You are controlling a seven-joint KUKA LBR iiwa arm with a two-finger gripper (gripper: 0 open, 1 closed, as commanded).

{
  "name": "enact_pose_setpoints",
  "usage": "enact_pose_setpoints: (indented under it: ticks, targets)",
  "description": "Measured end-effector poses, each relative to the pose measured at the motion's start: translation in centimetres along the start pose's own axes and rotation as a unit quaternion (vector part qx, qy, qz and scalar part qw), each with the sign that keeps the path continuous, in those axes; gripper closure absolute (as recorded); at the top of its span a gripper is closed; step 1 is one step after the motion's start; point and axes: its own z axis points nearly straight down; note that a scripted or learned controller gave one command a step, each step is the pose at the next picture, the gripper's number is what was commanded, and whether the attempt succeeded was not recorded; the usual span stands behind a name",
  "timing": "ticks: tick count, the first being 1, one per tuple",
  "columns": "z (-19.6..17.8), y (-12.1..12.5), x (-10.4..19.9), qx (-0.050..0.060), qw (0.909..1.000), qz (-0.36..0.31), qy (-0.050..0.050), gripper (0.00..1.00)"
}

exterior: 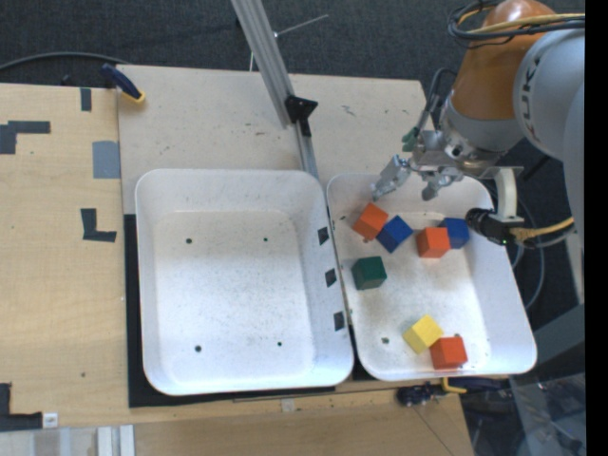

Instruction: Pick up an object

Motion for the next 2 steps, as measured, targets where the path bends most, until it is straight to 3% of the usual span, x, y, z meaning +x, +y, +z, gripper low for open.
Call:
enact_pose_setpoints:
  ticks: [1,2]
  targets:
    - [5.7,0.5,-0.8,0.001,1.0000,0.000,0.000,0.00]
    - [11.2,0.5,-1.8,-0.007,1.0000,0.001,-0.004,0.00]
